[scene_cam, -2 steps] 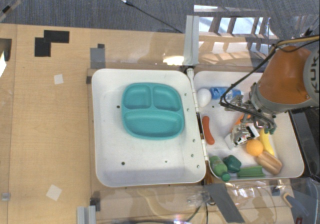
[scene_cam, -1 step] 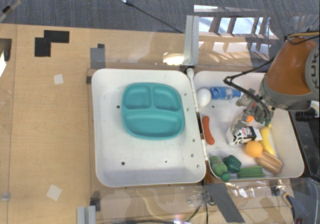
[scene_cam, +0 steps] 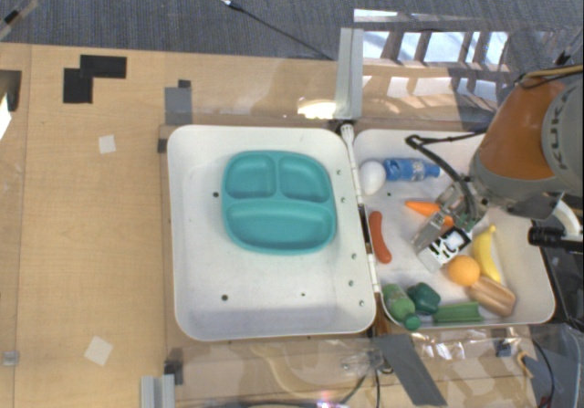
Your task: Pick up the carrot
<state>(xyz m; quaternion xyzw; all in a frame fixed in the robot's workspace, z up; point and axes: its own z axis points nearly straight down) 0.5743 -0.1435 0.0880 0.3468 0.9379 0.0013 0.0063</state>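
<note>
The right bin (scene_cam: 407,262) is crowded, and that is your main risk. Your arm (scene_cam: 529,141) hangs over the bin's right half, hiding part of its floor. The gripper (scene_cam: 444,231) sits low over the bin's middle; from this slant you cannot tell whether it is parted or closed, so don't count on a grasp. The banana (scene_cam: 486,251) and the orange fruit (scene_cam: 464,270) lie right of the bin's middle, just beside the gripper, so a drift that way would likely catch the wrong thing. The carrot (scene_cam: 421,209) lies in the bin's middle toward its far wall, with one end hidden under the gripper. An off-centre pinch could squirt it free.
</note>
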